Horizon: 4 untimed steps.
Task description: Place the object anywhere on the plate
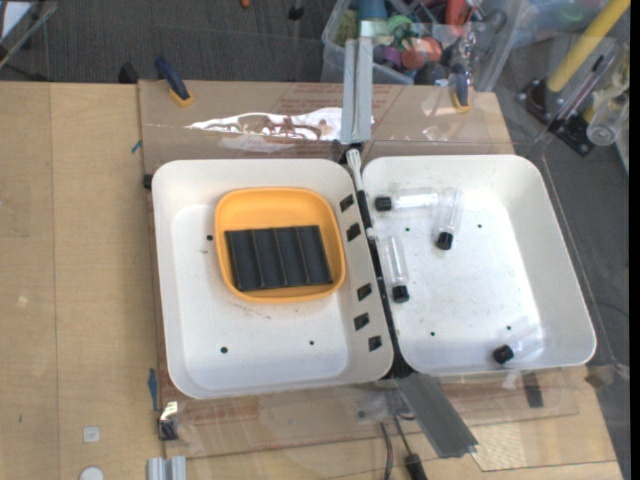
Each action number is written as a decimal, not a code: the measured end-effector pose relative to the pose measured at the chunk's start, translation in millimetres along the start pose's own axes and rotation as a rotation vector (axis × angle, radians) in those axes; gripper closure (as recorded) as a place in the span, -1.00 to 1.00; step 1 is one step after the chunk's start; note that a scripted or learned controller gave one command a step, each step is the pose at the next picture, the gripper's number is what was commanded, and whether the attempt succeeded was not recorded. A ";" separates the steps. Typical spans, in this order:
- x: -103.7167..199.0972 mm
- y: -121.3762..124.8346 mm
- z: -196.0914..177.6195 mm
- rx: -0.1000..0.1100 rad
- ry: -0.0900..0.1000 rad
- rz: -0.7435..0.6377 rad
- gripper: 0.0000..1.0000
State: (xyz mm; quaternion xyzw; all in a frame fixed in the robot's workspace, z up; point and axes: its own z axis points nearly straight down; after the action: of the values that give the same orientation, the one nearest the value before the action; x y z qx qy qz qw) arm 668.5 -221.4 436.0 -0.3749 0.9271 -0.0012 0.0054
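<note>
An orange plate [232, 214] with rounded corners lies in the left white bin [200, 353], toward its back. A black ribbed rectangular object [278, 257] lies flat on the plate, covering most of its middle and front. In the right white bin [480, 303] lie several clear tubes with black caps: one near the back left [408, 201], one beside it [444, 220], one along the left wall [394, 265] and one at the front right corner [520, 346].
A grey upright post [356, 78] stands behind the seam between the bins. Black clips [362, 291] line the divider. A clear box of colourful toys [430, 18] sits beyond the bench at the back.
</note>
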 end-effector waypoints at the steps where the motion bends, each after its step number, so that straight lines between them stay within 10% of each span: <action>1: -0.1 0.2 0.5 -0.002 0.000 -0.426 1.00; 4: -5.9 6.8 1.6 -0.010 -0.002 -1.244 1.00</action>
State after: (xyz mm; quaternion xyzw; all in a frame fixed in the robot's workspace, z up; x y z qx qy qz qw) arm 668.0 -212.4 434.4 -0.8450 0.5348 0.0006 0.0028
